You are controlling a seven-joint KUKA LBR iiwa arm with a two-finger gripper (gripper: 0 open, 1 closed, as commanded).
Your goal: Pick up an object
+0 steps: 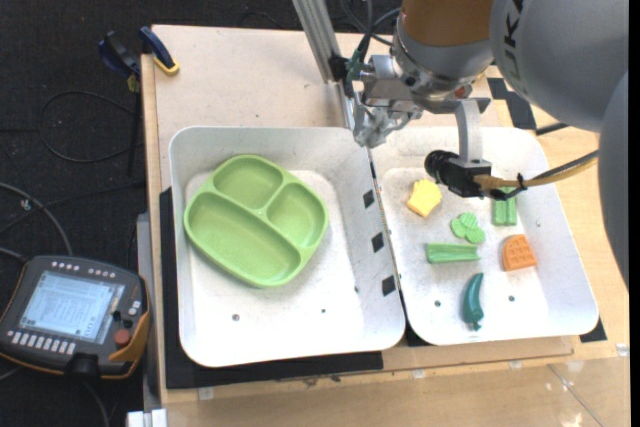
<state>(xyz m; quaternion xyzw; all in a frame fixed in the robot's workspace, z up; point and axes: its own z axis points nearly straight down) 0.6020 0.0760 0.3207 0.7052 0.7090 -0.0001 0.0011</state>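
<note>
Hovering arm (520, 5) above right bin (560, 245)

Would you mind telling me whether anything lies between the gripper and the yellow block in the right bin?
Nothing visible does. The gripper hangs over the bins' shared edge, and bare bin floor separates it from the yellow block.

Grey arm (570, 25), orange band (450, 0), black cables

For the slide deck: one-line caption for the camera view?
KUKA arm's gripper above the bins' divide; green tray in left bin, yellow block and toy pieces in right bin.
</note>
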